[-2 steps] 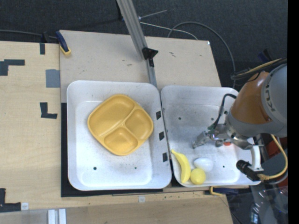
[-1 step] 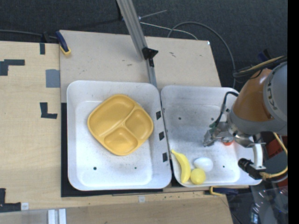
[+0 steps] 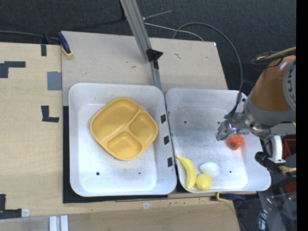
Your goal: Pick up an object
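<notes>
In the right bin [image 3: 192,105] lie a small red-orange tomato-like object [image 3: 235,142], a yellow banana [image 3: 187,170], a white egg-shaped object [image 3: 209,168] and a yellow lemon [image 3: 204,181]. My gripper [image 3: 226,131] hangs low over the right side of this bin. It sits just up and left of the red object, touching or nearly touching it. Nothing shows between its fingers.
The left bin [image 3: 82,177] holds a yellow divided plate [image 3: 124,128]. A grey metal pole [image 3: 137,25] slants down to the seam between the bins. The banana, egg and lemon cluster at the right bin's front edge. The arm's orange band [image 3: 272,88] looms at the right.
</notes>
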You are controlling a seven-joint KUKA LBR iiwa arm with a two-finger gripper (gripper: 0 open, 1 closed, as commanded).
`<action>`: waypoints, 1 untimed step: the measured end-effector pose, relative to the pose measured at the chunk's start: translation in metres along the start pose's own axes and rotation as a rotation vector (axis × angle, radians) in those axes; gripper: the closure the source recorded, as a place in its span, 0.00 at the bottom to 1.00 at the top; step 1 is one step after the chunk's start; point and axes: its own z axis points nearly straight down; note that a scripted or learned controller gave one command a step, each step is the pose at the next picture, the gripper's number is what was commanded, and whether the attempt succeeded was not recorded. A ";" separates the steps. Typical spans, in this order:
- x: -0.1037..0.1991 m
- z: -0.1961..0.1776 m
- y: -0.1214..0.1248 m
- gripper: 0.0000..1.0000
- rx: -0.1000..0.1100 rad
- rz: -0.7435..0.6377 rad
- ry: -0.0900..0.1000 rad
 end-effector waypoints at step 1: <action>-0.001 -0.061 -0.004 1.00 -0.001 0.000 -0.001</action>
